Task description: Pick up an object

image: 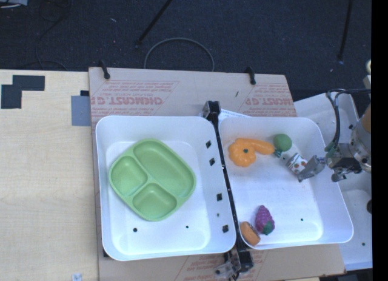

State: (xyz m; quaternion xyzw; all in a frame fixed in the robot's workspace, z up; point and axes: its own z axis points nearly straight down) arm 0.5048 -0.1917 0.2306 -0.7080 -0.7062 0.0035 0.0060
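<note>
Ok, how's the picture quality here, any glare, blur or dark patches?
Camera view: even, soft light, and the white bins look bright without harsh glare; shadows under the green plate and orange toy are faint; the floor behind is dark; the claw at the right looks small and slightly soft.

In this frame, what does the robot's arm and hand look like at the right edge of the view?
The hand is small, grey metal with a white patch near its tip, on a dark, boxy wrist block. Thin black cables loop up from the wrist. Little of the arm behind it can be made out.
</note>
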